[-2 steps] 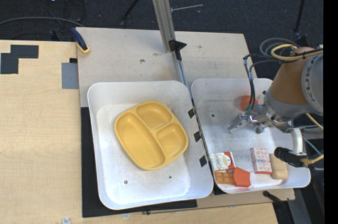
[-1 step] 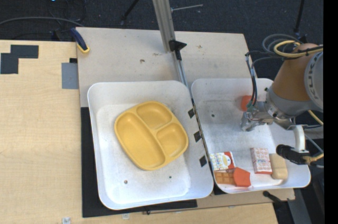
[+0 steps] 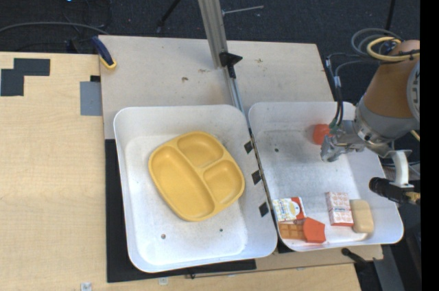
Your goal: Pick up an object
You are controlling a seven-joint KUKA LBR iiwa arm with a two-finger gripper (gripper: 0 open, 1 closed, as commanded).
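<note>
The claw (image 3: 331,149) is seen low in the right bin (image 3: 302,114) at centre right of the frame, touching or just beside a red object (image 3: 319,133), grip state undeterminable; approach step is judged, closing and lifting being required next.

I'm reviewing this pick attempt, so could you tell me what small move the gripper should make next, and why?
Probably a short shift toward the small red-orange object and then down. The gripper sits in the right bin just beside that object, with nothing visibly held, and the other items, such as the orange carton and tan block, lie farther off along the near edge.
</note>
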